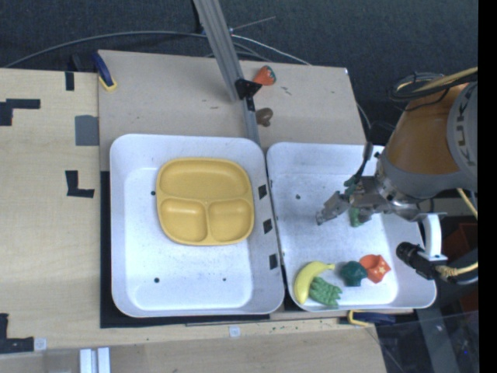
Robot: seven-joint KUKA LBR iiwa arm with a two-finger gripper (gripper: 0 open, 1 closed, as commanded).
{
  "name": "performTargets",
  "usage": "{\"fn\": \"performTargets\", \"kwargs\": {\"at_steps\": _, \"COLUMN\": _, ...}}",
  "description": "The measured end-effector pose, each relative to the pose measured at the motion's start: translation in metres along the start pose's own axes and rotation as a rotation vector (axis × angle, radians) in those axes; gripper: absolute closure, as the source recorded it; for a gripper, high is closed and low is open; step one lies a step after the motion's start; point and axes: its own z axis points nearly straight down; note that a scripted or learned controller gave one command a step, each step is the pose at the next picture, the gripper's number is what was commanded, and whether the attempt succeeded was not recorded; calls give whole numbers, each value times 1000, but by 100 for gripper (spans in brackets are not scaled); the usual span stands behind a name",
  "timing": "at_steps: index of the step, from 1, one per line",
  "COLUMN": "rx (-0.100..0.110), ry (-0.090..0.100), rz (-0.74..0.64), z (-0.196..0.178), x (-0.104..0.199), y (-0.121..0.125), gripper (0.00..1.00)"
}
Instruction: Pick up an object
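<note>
My gripper [340, 213] hangs over the middle of the right bin [311, 169] and is open, its fingers spread left and right. A small green object [357, 218] shows right by the right-hand finger; I cannot tell whether it touches. Along the bin's front wall lie a yellow banana [307, 274], a light green bumpy toy [325, 291], a dark teal object [353, 273] and a red-orange object [376, 267]. None of these is between the fingers.
The left bin [132, 231] holds a yellow divided plate [206, 200]. A grey pole [221, 41] slants down to the rim between the bins. The arm's orange and grey body [427, 150] overhangs the right bin's right side.
</note>
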Motion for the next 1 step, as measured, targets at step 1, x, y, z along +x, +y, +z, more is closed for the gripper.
{"fn": "performTargets", "kwargs": {"at_steps": 1, "rx": 0, "ry": 0, "rz": 1, "z": 0, "x": 0, "y": 0, "gripper": 0}}
